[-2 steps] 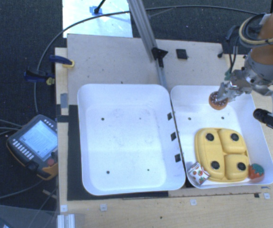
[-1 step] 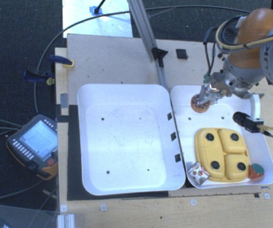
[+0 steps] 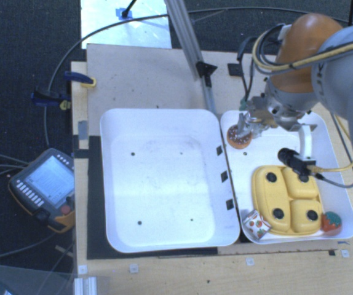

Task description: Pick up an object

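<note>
Nearest the camera, a small patterned cup is lying at the front edge of the right bin, beside a yellow moulded block with a red piece at its 3 o'clock. Well apart at 12 o'clock, the tool is hanging at the bin's far left corner. A brown ring-shaped object is sitting directly at its 6 o'clock, touching or just below the tips; whether the tool is gripping it cannot be told.

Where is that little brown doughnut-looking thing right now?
The doughnut lies in the right-hand bin, at its far left corner beside the wall shared with the other bin, directly under the hand. The yellow block sits nearer the camera.
</note>
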